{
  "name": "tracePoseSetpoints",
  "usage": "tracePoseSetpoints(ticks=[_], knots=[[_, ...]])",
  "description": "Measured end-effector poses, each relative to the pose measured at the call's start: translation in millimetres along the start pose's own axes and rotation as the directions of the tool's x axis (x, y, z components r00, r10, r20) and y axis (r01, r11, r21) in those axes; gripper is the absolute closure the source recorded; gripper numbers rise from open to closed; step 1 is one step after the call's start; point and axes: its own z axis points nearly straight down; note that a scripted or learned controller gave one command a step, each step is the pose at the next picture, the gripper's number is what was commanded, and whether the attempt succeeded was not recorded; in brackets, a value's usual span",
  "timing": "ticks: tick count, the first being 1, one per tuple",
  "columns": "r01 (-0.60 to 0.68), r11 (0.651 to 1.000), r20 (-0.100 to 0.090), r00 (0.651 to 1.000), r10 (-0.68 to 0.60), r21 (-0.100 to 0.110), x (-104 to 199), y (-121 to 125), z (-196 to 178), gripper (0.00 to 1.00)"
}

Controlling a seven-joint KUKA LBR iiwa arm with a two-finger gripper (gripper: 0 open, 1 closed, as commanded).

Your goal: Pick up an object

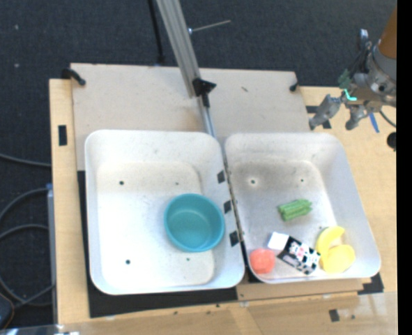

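The tool hangs at the far right of the scene, above the desk just beyond the far right corner of the right bin. Its two fingers are spread wide apart, and nothing sits between them.

In the right bin, the objects cluster toward the near side. A green ridged piece lies near the middle of the bin. At the near edge, an orange-red ball sits in the near left corner, with a small white block just beside it and a black-and-white spotted item touching that block on its right. A yellow object made of rounded shapes rests at the near right, next to the spotted item.

The left bin holds a teal bowl, upright, toward its near right part. A slanted metal rail runs from the far side down to the gap between the two bins.
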Motion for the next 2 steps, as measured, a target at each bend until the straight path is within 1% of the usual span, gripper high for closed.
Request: tracePoseSetpoints(ticks=[1,2], knots=[[-0.005,1.0,-0.001,1.0,0.005,0.005,-9,-8,56,0.0],[-0.005,1.0,0.0,1.0,0.005,0.004,-15,-8,100,0.0]])
